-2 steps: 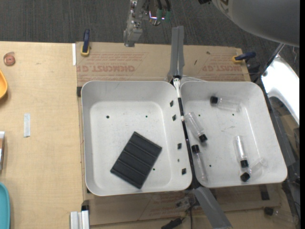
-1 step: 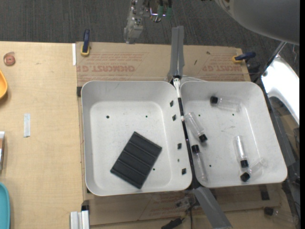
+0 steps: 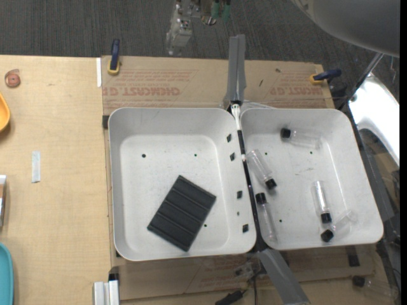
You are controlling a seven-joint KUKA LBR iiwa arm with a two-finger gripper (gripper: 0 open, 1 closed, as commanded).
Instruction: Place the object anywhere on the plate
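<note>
A black ribbed rectangular plate (image 3: 182, 212) lies flat and turned at an angle in the left bin (image 3: 127, 132), toward its front. Several clear tubes with black caps lie in the right bin (image 3: 343, 132): one near the back (image 3: 299, 138), two along the left wall (image 3: 261, 169) (image 3: 266, 218), and two at the front right (image 3: 320, 199) (image 3: 340, 226). My gripper (image 3: 181, 21) hangs high beyond the far edge of the bins, above the dark floor, behind the left bin. It is small and blurred. The grey arm (image 3: 356, 5) fills the top right corner.
Both bins rest on a cardboard sheet (image 3: 165, 88) held by clamps at the back left (image 3: 114, 56) and back right (image 3: 324, 76). A grey divider bar (image 3: 236, 68) runs between the bins. A wooden tabletop (image 3: 51, 170) with small items lies to the left.
</note>
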